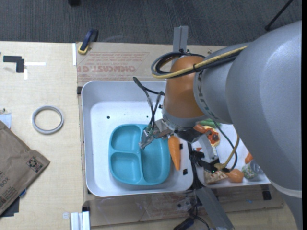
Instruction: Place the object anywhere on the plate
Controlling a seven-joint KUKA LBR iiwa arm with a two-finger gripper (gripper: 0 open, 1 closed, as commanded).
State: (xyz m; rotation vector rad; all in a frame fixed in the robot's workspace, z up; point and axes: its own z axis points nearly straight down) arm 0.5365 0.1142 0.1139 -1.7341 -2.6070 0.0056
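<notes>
Grey arm (259, 95) w/ orange band covers the right bin (240, 180). Left bin (96, 104) holds a blue plate (129, 164) near its front edge. Carrot (174, 152) lies along the plate's right rim. Tool (149, 137) hangs over the plate; can't tell its grip.

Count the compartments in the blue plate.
3. The blue plate has two smaller sections stacked on its left side and one long section on the right, below the gripper. The arm may hide more.
</notes>
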